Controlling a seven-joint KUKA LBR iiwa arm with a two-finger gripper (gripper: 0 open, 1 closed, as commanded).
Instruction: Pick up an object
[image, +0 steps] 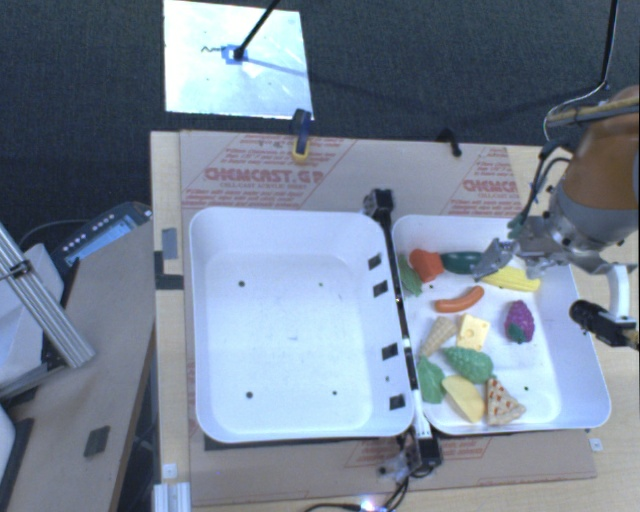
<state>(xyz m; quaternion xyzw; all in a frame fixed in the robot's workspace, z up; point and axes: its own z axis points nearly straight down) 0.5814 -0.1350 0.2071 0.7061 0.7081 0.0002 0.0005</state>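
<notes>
We see the gripper (503, 262) low over the right bin (585, 395), toward its twelve o'clock rim; we cannot tell how it is set or whether it grips anything. A banana (516, 280) lies just at its five o'clock, a green piece (460, 262) at its nine, a sausage (459, 298) at seven. We judge the approach step in hand; next the descent must centre on one toy, clear of neighbours.
</notes>
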